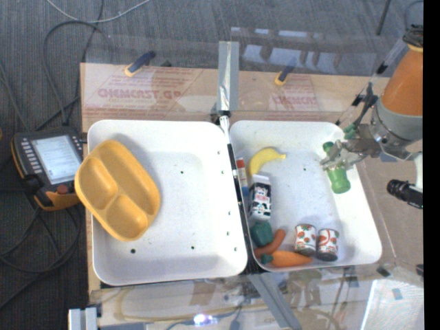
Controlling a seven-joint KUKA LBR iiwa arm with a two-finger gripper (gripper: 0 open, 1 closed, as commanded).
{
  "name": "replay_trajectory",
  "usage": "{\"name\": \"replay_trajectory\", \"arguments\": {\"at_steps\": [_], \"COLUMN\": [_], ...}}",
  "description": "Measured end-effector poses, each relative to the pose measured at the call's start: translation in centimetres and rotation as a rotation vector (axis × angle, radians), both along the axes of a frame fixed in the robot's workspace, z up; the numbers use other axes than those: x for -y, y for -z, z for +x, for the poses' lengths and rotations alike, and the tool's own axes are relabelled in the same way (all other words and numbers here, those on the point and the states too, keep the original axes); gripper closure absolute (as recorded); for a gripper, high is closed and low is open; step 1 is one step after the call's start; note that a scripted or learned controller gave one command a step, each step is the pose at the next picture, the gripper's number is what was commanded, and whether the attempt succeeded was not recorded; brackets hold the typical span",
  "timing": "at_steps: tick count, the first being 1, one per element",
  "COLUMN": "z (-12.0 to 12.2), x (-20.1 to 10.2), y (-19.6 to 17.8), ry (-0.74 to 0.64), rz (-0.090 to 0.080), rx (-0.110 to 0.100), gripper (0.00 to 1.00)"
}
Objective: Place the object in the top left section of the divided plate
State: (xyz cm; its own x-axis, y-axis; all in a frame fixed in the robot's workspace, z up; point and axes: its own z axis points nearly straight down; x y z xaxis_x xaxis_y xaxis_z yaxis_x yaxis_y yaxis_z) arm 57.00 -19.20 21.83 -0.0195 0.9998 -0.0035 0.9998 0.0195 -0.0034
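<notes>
At far left, off the bench, a handheld control pendant (42,162) with a lit screen lies on the dark floor among cables. The left bin (196,184) carries a yellow divided plate (117,188) against its left wall; the plate is set at a slant, with one long compartment along its upper right side and two smaller compartments along its lower left side, none of them holding anything. Between the two bins runs a narrow divider, with a metal post (226,81) rising at its far end. The right bin (302,191) holds the loose items: a yellow banana (264,160) near its upper left; just below it a small black-and-white carton (260,199); below that a dark green item (261,234) touching a reddish sausage-shaped piece (275,241) and an orange carrot (291,258) along the near wall. To their right stand two small cans (316,240) with red-and-white labels, side by side. At the bin's upper right a green object (338,176), bottle-like in outline, sits directly under the gripper (340,155); whether the jaws are apart or clamped on it cannot be told, since the wrist hardware masks them. The grey arm with its orange band (404,88) enters from the right edge.
</notes>
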Motion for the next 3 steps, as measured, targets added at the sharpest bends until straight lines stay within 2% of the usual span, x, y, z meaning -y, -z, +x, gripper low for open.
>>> {"name": "replay_trajectory", "arguments": {"at_steps": [1,2,3], "z": [-4.9,-6.8,-7.3], "x": [-6.6,-13.4,-20.2], "y": [5.7,2.5,-1.5], "ry": [0.007,0.028,-0.029], "rz": [0.005,0.004,0.003], "rx": [-0.002,-0.002,-0.001], "gripper": [1.0,1.0,1.0]}}
